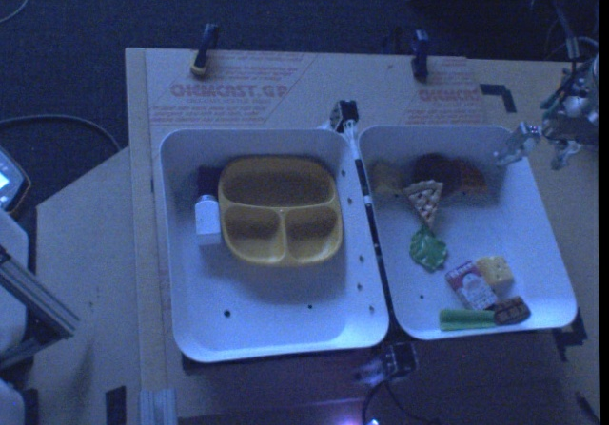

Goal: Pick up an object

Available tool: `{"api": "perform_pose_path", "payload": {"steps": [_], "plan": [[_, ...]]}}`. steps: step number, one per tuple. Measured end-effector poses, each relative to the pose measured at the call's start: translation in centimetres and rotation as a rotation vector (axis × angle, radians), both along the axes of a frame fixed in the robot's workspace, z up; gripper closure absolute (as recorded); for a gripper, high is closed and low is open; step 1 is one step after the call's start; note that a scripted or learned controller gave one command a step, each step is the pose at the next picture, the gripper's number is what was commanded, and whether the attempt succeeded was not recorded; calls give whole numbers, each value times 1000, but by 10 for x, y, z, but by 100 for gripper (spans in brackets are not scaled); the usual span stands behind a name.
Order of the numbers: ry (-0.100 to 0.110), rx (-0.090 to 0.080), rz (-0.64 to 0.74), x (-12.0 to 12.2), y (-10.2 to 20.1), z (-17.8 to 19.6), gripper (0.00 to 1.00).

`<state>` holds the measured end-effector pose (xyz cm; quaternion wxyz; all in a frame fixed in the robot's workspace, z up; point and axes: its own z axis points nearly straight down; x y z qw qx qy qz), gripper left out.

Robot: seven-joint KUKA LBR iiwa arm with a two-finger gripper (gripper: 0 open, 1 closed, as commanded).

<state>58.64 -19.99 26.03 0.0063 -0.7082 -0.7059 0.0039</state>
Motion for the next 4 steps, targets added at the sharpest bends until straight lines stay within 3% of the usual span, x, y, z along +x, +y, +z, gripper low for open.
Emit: {"api": "perform_pose_path", "payload": {"steps": [1, 4], "plan": [[-13, -3, 3, 2, 1, 8, 0], [-7, -1, 3, 3, -4, -162, 0]]}}
